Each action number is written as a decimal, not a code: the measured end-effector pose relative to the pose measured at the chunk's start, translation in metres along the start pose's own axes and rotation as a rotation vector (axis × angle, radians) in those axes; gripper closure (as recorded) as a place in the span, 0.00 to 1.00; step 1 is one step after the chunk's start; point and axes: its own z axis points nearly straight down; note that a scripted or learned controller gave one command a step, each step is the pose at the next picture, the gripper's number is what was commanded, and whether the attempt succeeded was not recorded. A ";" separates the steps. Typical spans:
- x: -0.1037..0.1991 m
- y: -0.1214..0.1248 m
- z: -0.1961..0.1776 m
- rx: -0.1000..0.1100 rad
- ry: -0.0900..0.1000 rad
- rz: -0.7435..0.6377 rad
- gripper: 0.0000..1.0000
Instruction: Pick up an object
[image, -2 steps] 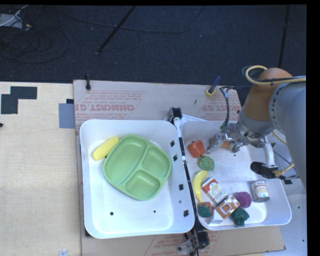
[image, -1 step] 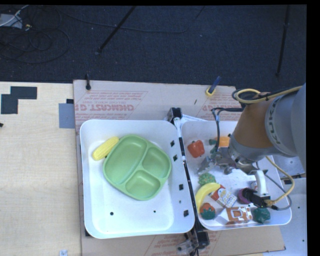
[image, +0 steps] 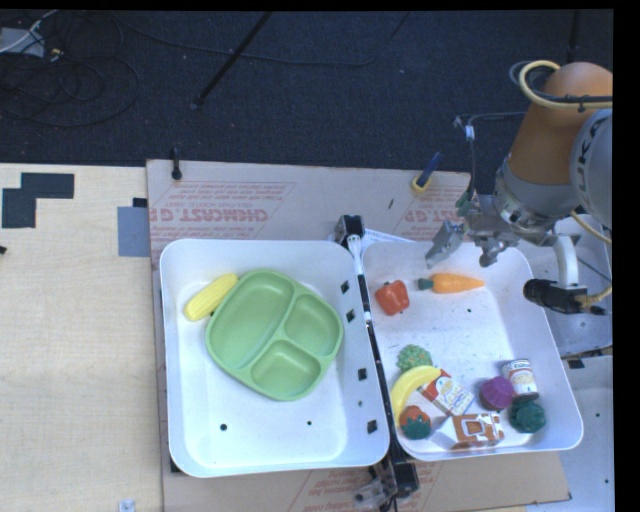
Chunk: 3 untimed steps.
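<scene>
Over the right bin's far edge: the grey two-finger gripper (image: 466, 245) hangs under the orange-banded arm.
Fingers: spread apart, nothing between them.
Carrot: a smooth orange plastic carrot with a green stub (image: 453, 284) lies flat in the right shallow white plastic bin (image: 560, 395), just below the fingertips and apart from them.
Nearby: a glossy red-orange plastic pepper (image: 392, 296) sits left of the carrot, near the divider.
Near corner clutter: a knobbly green broccoli (image: 413, 356), a curved yellow banana (image: 412, 384), a small printed carton (image: 452, 393), a purple rounded piece (image: 496, 392), a little labelled can (image: 519, 377) and a dark green lump (image: 529, 416), crowded together, well apart from the carrot.
Left bin: the left white bin (image: 195, 420) holds a light green three-compartment plate (image: 274, 333) and a yellow ribbed corn cob (image: 210, 296) touching its upper left rim.
Bench: tan cardboard with red print (image: 250, 205) under both bins.
</scene>
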 end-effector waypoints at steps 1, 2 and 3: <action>-0.046 -0.049 0.108 0.008 0.002 0.002 0.00; -0.063 -0.001 0.130 0.005 0.002 -0.002 0.00; -0.088 -0.102 0.091 0.005 0.002 0.002 0.00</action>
